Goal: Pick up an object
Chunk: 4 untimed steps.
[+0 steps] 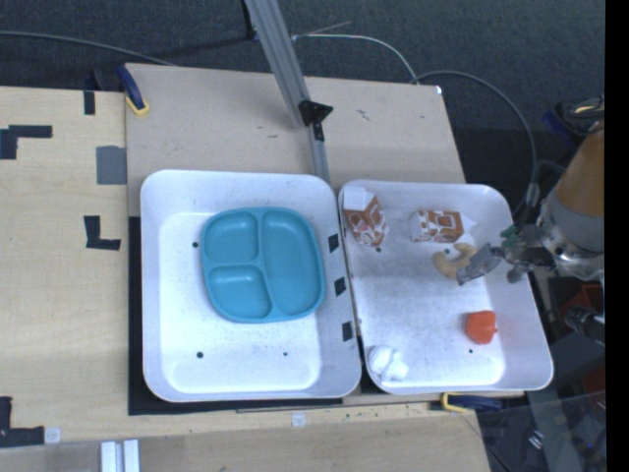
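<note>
Camera view: gripper [479, 264] hovered low over right bin [423, 362], beside tan object [451, 260]; finger state couldn't be told. Nothing visibly lifted; pick not yet done.

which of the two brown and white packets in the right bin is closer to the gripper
The brown-and-white packet nearer the bin's right side, just up-left of the gripper. The other packet lies against the bin's left wall, farther off.
</note>
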Each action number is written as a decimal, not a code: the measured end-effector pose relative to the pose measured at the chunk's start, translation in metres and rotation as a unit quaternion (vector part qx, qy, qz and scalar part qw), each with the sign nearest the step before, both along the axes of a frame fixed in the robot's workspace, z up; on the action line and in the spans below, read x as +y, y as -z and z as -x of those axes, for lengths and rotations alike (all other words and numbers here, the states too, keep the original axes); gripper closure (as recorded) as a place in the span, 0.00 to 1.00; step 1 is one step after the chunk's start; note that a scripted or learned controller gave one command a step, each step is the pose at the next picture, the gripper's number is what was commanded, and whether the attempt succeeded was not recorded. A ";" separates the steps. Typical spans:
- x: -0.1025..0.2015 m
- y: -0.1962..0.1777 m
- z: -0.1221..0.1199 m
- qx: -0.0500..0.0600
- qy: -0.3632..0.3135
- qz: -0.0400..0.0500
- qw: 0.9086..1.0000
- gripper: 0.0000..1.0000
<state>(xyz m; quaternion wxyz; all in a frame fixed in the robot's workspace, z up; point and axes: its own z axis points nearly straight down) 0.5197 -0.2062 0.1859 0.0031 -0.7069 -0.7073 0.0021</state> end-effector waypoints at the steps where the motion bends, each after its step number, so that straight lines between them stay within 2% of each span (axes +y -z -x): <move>1: 0.003 0.058 -0.008 0.000 -0.001 0.000 1.000 0.00; 2: 0.003 0.098 -0.008 -0.003 0.000 0.002 1.000 0.00; 3: 0.004 0.087 -0.009 -0.003 -0.001 0.001 1.000 1.00; 4: 0.006 0.044 -0.014 -0.005 -0.001 0.001 1.000 1.00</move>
